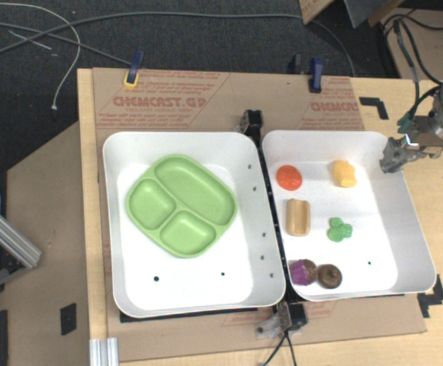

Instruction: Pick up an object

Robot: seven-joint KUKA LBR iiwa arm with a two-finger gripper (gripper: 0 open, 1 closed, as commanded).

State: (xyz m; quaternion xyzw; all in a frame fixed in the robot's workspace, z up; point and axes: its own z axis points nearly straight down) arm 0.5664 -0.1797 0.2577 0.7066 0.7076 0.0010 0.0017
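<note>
The right bin (pixel 389 227) holds several small objects: an orange-red round piece (pixel 288 178), a yellow piece (pixel 345 173), a tan bread-like block (pixel 297 216), a green clover-shaped piece (pixel 338 231), a purple piece (pixel 303 271) and a brown ring (pixel 329 276). My gripper (pixel 396 156) hangs over the bin's upper right rim, to the right of the yellow piece and apart from it. Nothing shows between its fingers.
The left bin (pixel 130 280) carries a green three-compartment plate (pixel 181 205). Two blue clamps (pixel 134 68) (pixel 316 73) hold the cardboard at the back edge. Cables run across the dark floor behind and beside the bench.
</note>
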